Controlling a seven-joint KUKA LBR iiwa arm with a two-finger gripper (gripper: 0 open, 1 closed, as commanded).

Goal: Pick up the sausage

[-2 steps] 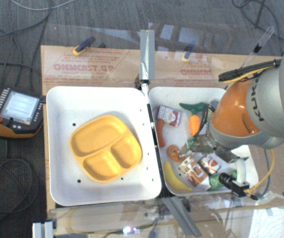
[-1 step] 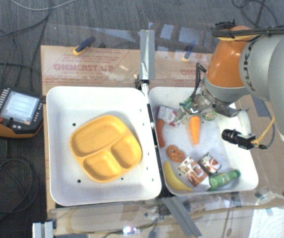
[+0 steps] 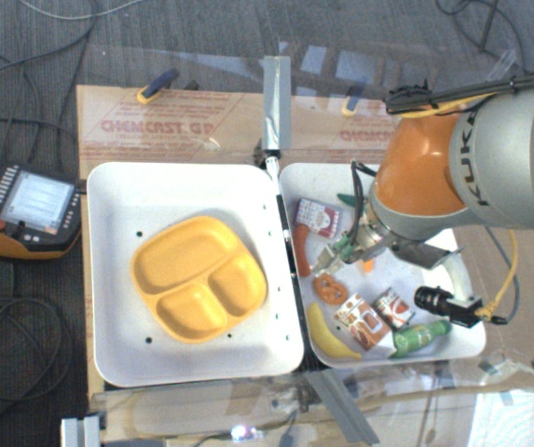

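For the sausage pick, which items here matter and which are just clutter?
Job: sausage by the right bin's left wall; gripper.
Clutter: yellow tray, banana, pretzel, green bottle, red carton, snack packets.

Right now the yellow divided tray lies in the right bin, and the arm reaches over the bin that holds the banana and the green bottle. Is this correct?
Not quite. The camera view shows the yellow divided tray in the left bin, not the right one. The rest stands: the arm reaches over the right bin, which holds the banana and the green bottle.
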